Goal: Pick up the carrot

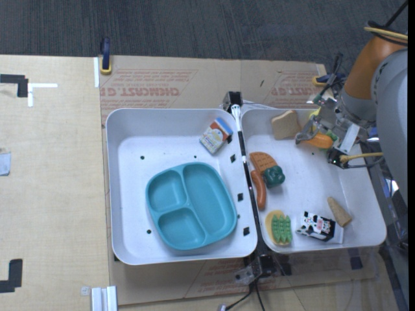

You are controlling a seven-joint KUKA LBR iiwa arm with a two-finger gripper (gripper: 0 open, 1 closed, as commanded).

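While orange tapered carrot (319,141) sits clamped between fingers of gripper (318,137), at right bin's (363,238) two o'clock corner, just off bread slice (284,124): grasp looks made. Lift clear of bin apparently left; height above floor unclear.

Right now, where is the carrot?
The carrot sits at the gripper over the right bin's far right corner, just right of the bread slice.

Arm (389,76) cut by right edge; carrot (320,141) partly behind claw (316,135).
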